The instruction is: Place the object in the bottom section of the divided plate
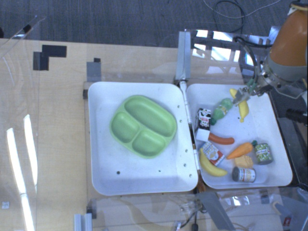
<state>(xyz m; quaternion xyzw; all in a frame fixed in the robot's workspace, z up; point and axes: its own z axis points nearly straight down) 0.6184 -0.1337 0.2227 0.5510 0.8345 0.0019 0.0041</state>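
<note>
Your end effector point(240, 98) hangs over the right bin point(281, 129), beside a small banana point(243, 110) and green bottle point(222, 108); I cannot tell its grip state. The divided plate point(143, 125) sits in the left bin point(101, 143). Crowded items risk a wrong or double pick.

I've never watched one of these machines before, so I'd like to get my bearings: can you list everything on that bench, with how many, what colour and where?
Bins: two, white, side by side.
Divided plate: one, green, left bin.
Bananas: two, yellow, right bin; one near its front, one at the back.
Carrot: one, orange, right bin.
Sausage: one, red, mid right bin.
Bottle: one, green, right bin's back.
Carton: one, black-and-white, beside divider.
Cans: two, right bin's front; another green-labelled.
Arm: one, grey and orange, right; gripper above right bin's back.
</note>
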